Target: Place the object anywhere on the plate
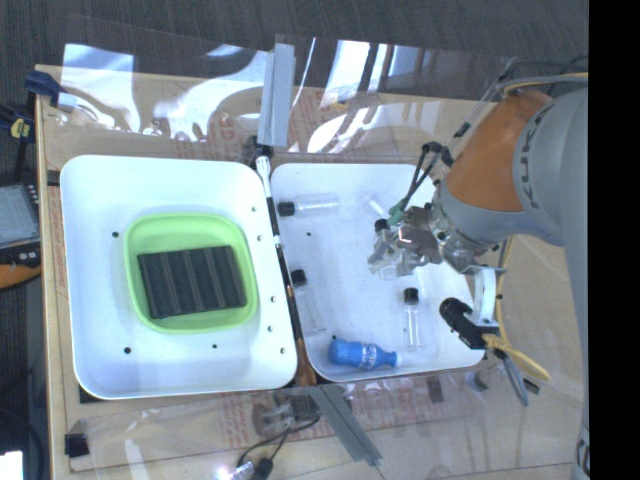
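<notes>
- A small blue bottle lies on its side at the near edge of the right bin. Its long side runs left to right, and its pale cap end points right.
- Just beyond it, to the right, a little clear tube with a black cap lies pointing away from the camera.
- Above the middle of that bin hangs the gripper. Whether it grips anything cannot be told.
- Another clear tube lies near the far wall.
- The green plate sits in the left bin, holding a dark ribbed block, well apart from the bottle.
</notes>
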